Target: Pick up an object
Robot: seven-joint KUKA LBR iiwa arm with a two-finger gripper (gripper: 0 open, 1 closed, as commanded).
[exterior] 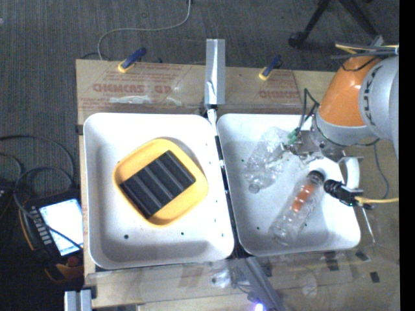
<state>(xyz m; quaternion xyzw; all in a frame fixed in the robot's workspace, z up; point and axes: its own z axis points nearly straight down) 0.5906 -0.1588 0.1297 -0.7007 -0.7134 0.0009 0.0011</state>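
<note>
Your gripper (299,141) hovers at the right bin's (259,241) two o'clock; I cannot tell its state; clear crumpled bottle (266,159) may slip, being glossy

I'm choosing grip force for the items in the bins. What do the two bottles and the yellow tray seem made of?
Crumpled bottle: thin clear plastic, creased and glinting. Upright-shaped bottle: clear plastic, orange showing inside. Yellow tray: probably rigid matte plastic with a black ribbed insert.

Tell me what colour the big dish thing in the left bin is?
The dish is yellow, with a black ribbed middle. It shows best in the camera view, inside the left bin.
</note>
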